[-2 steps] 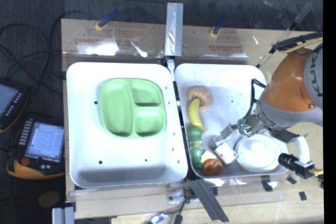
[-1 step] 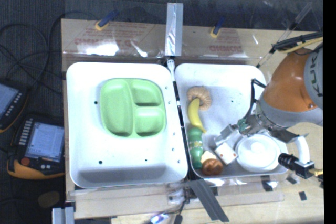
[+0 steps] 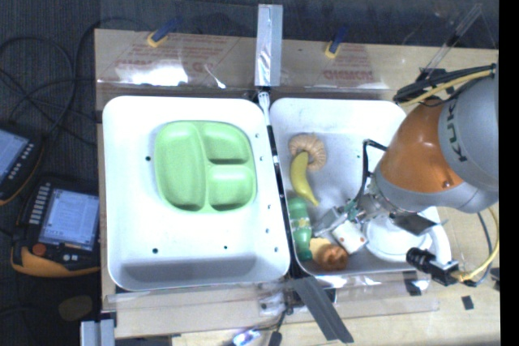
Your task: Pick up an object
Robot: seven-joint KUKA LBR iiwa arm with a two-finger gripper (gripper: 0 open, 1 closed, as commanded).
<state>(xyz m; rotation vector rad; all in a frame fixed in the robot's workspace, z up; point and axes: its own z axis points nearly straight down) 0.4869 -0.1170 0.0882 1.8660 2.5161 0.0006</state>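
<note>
Objects for picking all lie in the right bin (image 3: pixel 340 111): a yellow banana (image 3: pixel 303 178) near the divider, a tan ridged pastry-like piece (image 3: pixel 309 147) just beyond it toward the far wall, a green bottle-shaped item (image 3: pixel 300 224) against the left wall of that bin, and a brown rounded thing (image 3: pixel 330 256) at the near wall. The left bin (image 3: pixel 130 190) carries a green divided plate (image 3: pixel 205 164), well apart from the arm.

The arm (image 3: pixel 426 162) reaches in from the right and its gripper (image 3: pixel 347 224) sits low in the near part of the right bin, close beside the brown rounded thing and the green bottle-shaped item. A small white and red block shows at the gripper's tip, but whether that is part of the tool or a picked item cannot be told, and the fingers' opening cannot be told either.

By my reading, the approach is made and the grasp itself is unproven; nothing is seen lifted clear of the bin floor, so closing on one item and raising it are left to do
</note>
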